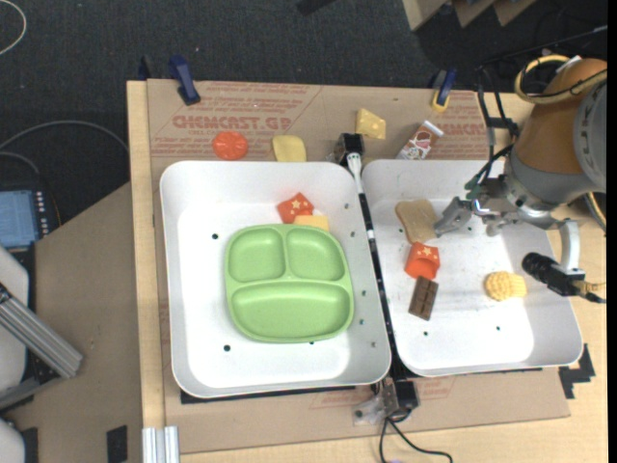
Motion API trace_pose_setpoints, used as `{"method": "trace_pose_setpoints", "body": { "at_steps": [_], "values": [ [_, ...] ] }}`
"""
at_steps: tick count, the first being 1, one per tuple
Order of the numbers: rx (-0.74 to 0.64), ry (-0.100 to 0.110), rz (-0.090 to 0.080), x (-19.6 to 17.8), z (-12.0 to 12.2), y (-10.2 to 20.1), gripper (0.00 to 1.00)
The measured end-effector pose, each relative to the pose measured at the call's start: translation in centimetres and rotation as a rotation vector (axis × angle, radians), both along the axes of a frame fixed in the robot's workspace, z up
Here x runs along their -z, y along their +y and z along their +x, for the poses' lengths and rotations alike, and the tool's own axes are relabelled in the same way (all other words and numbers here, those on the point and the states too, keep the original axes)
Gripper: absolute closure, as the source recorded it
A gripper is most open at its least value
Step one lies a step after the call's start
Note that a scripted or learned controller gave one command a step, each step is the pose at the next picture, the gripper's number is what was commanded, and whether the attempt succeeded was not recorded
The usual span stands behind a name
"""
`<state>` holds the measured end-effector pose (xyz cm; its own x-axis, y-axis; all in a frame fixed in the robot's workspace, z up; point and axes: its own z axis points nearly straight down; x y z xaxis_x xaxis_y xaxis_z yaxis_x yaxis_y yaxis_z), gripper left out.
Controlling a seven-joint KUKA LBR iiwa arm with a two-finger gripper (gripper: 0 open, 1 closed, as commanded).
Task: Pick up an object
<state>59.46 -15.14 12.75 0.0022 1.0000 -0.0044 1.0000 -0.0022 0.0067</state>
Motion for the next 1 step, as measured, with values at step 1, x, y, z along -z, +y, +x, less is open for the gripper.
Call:
{"method": "trace_pose_setpoints", "body": {
  "at_steps": [1],
  "values": [
    [-0.007,0.011,0.009,0.07,-3.01,6.22,0.00]
  ]
}}
